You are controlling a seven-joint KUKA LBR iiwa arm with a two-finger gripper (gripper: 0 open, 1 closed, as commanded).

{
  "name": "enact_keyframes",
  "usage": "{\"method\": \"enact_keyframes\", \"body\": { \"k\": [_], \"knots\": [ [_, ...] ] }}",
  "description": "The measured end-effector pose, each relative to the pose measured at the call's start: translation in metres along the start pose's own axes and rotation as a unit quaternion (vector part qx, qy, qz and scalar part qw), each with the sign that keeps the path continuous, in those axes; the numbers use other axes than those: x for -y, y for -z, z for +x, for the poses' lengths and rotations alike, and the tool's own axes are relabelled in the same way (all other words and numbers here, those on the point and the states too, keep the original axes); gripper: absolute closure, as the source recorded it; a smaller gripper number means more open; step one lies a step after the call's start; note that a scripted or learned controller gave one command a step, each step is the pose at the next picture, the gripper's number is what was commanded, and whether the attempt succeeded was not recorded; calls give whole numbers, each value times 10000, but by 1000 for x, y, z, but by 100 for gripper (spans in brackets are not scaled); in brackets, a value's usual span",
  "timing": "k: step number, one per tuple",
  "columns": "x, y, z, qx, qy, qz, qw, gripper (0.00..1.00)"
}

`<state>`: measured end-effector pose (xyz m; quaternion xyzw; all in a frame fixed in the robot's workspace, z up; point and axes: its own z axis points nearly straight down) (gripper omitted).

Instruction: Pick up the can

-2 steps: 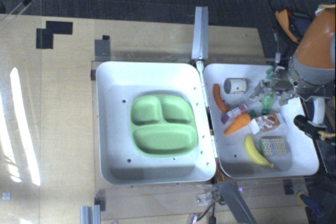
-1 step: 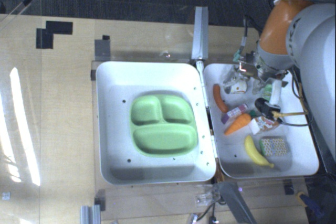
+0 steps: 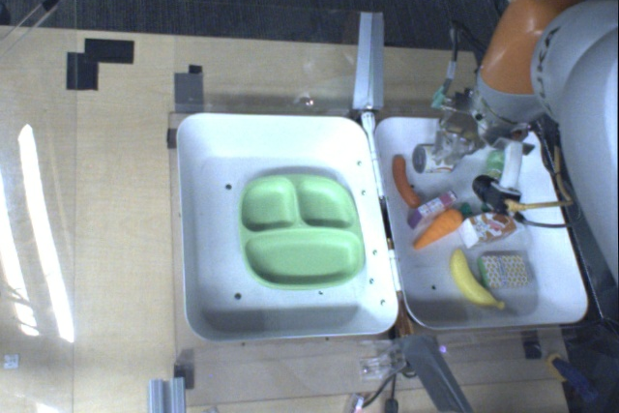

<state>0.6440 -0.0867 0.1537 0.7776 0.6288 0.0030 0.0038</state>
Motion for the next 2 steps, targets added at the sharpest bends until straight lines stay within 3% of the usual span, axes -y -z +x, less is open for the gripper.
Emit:
{"method": "enact_keyframes", "body": {
  "k": [1,2],
  "knots": [
    [0,0,0,0,4,1,10000,0],
    [2,-65,-64,-2,-185,5,9998,0]
  ]
}}
